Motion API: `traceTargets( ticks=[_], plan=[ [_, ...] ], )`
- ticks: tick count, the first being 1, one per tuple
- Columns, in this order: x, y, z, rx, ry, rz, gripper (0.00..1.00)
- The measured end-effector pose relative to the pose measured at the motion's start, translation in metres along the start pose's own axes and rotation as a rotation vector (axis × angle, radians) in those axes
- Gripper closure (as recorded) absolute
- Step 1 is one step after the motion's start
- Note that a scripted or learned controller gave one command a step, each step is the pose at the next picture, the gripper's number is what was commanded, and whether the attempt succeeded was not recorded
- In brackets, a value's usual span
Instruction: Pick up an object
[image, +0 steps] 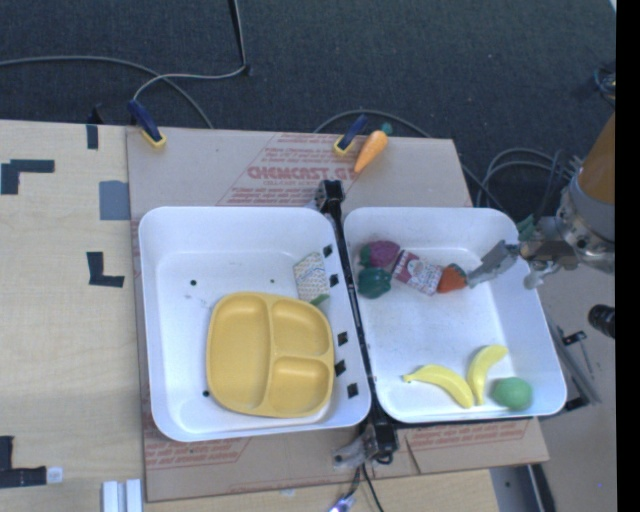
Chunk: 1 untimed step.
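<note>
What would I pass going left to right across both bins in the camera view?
Yellow divided plate → small packet → green toy → red carton → bananas → green ball; the pincer hangs over the right bin's far right side.

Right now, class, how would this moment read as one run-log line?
arm: over right bin's right edge | gripper: by orange piece, nothing seen held | bananas, green ball: untouched | left bin: yellow tray

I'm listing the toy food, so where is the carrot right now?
The carrot lies outside both bins on the cardboard sheet, behind the right bin near its back left corner, beside a yellow-and-blue clamp.
</note>
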<state>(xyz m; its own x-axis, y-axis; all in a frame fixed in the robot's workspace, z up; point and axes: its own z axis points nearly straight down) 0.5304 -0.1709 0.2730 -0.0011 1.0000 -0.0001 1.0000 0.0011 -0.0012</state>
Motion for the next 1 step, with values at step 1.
traceTargets(
  ticks=[1],
  plan=[
    [0.0733,0.0452,0.0680,0.002,0.001,-0.002,0.00]
  ],
)
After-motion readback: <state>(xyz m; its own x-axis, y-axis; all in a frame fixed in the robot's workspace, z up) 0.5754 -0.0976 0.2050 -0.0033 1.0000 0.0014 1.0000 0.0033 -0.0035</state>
